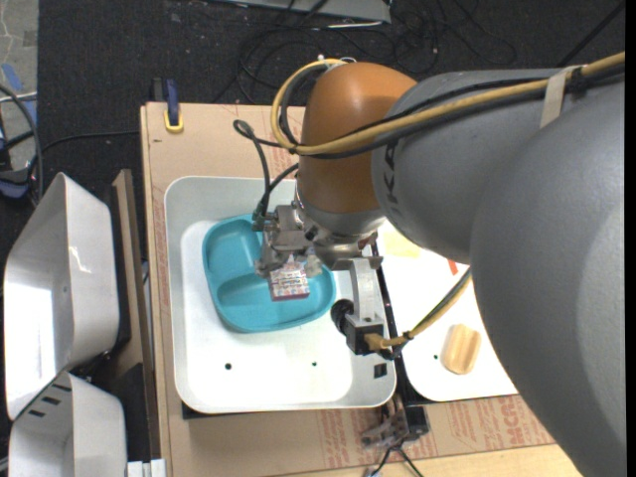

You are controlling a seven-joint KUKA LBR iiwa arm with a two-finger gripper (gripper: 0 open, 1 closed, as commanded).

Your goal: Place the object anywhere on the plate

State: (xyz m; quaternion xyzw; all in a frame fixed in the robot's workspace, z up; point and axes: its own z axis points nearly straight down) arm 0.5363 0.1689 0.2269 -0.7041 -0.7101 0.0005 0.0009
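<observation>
A: Hovering over teal plastic plate (238, 286) in left white bin (199, 366), metal two-finger gripper (288, 266) pinching small flat red-white labelled packet (290, 284)?

B: Looking so, fingers closing on top edge. Seeming light, thin, slippery. Gripping edgewise.

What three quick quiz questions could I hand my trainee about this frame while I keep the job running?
1. True or false: the blue plate lies in the left white bin.
2. Multiple choice: where is the claw? A) over the blue plate B) over the tan block C) over the bare bench
3. Fill in: the tan block lies in the ____ white bin.

Key
1. True.
2. A. The claw sits above the plate's right part, with a small red and white labelled item at its tip; whether it is gripped cannot be told.
3. Right, in the right bin, apart from the claw.
</observation>
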